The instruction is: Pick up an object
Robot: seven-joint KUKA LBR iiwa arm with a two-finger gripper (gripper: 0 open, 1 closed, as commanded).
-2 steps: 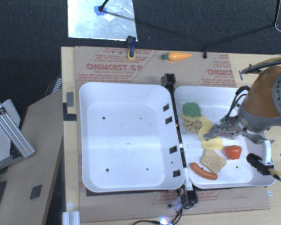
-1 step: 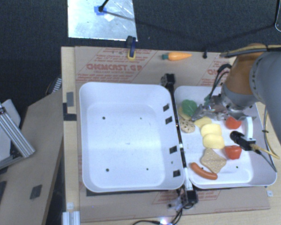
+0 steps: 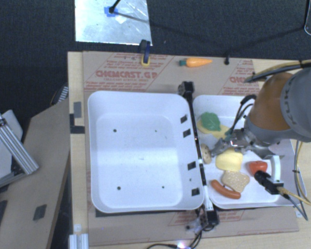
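Note:
My gripper [image 3: 221, 147] is low in the right bin [image 3: 223, 101], near its left wall, with the grey arm and orange band reaching in from the right. A pale yellow lump [image 3: 229, 161] lies just below it, close to touching. Above it sits a green leafy piece [image 3: 210, 121] on a yellow strip [image 3: 221, 130]. A small tan piece [image 3: 206, 154] lies to its left. Nearer the front lie a slice of toast [image 3: 235, 181], a red sausage [image 3: 226, 189] and a red piece [image 3: 257, 166]. Nothing shows between the gripper and any object as held.
The left bin [image 3: 96, 139] stands beside the right one, with a black divider clip strip [image 3: 193, 139] between them. An orange carrot [image 3: 195, 62] lies on the cardboard behind the bins. A blue and yellow clamp [image 3: 144, 53] sits at the back edge.

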